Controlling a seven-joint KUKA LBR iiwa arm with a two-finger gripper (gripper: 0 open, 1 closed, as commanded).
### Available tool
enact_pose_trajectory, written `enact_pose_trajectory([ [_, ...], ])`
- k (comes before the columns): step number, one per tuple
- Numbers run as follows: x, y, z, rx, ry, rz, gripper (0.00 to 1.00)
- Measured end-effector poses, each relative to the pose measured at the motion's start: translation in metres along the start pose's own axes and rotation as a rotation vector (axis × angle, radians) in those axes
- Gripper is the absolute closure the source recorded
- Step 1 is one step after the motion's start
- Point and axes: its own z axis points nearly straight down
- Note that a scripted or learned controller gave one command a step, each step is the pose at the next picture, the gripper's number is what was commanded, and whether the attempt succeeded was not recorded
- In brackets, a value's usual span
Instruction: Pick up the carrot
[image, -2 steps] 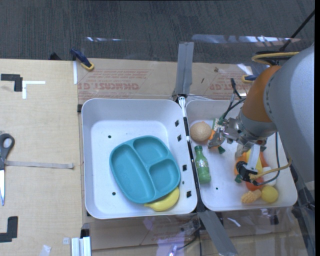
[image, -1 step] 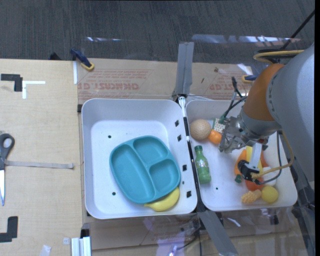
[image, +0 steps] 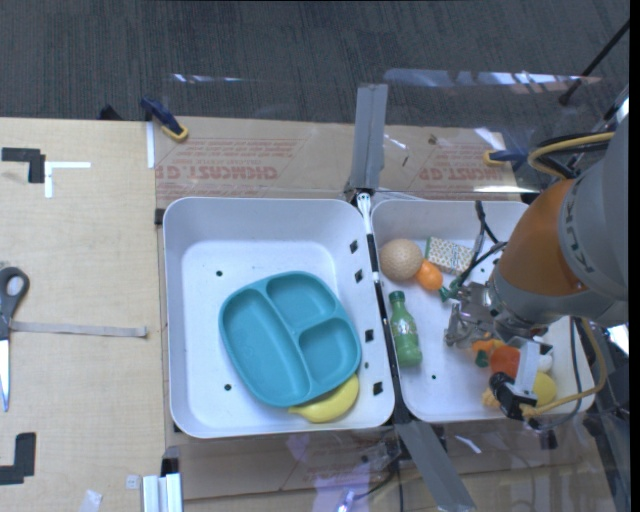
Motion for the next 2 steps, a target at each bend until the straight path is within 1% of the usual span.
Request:
enact_pose_trajectory([
  [1, 0.0, 0.0, 0.0, 0.0, 0.0, 0.0, 0.0],
  [2, 0.007, 0.066, 0.0, -0.001, -0.001, -0.055, 0.0],
])
